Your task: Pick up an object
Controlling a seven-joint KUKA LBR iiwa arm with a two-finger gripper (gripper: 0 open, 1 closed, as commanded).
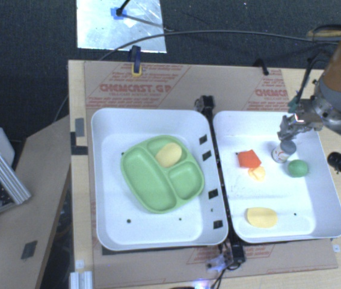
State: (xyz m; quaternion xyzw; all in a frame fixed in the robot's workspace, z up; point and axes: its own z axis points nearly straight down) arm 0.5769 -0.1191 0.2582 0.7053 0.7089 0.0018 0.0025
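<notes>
Gripper (285, 144), closure impossible to tell, hangs beside small round green ball (297, 168).

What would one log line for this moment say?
arm: over right bin | gripper: above small round object | nearby: red block, green ball | tray: yellow item
</notes>
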